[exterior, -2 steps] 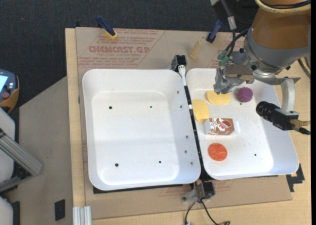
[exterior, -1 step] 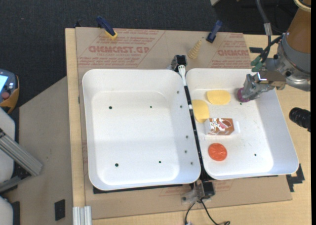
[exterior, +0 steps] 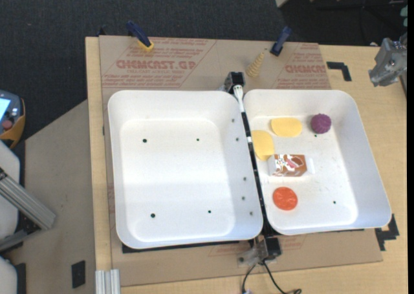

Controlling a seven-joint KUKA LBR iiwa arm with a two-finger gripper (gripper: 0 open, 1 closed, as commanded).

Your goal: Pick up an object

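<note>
A lab bench: white bins [exterior: 174, 108] clamped onto protective cardboard [exterior: 194, 60], cables [exterior: 259, 276] trailing off.

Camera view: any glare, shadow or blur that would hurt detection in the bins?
Camera view: even, soft light; the left bin floor has a mild bright patch, not blown out. Small soft shadows under the purple ball and orange disc. The gripper at the right edge looks slightly soft; bin contents sharp.

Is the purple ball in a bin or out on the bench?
In: the purple ball rests on the right bin's floor near its far rim.
</note>
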